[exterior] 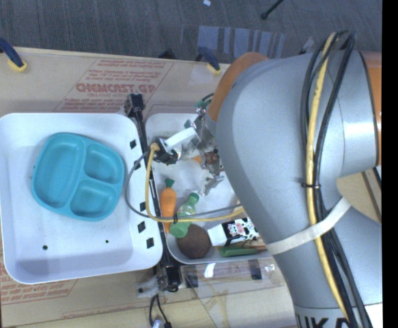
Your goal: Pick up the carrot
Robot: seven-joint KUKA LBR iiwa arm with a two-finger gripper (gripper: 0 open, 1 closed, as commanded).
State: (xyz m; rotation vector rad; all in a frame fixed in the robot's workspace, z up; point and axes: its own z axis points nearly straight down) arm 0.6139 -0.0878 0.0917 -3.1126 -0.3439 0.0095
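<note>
arm over the right bin, carrot not yet taken

the carrot (168,200) lies low-centre in the right bin (159,125), beside a green piece (185,207) and a brown ball (193,241). the gripper (209,161) hovers above-right; its grip state i cannot tell. best to descend straight, straddling the carrot's width.

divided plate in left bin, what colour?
Light blue plate, clearest in the camera view.

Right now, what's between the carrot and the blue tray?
In the camera view, the bins' adjoining walls and a yellow cable separate the carrot from the blue tray.
</note>
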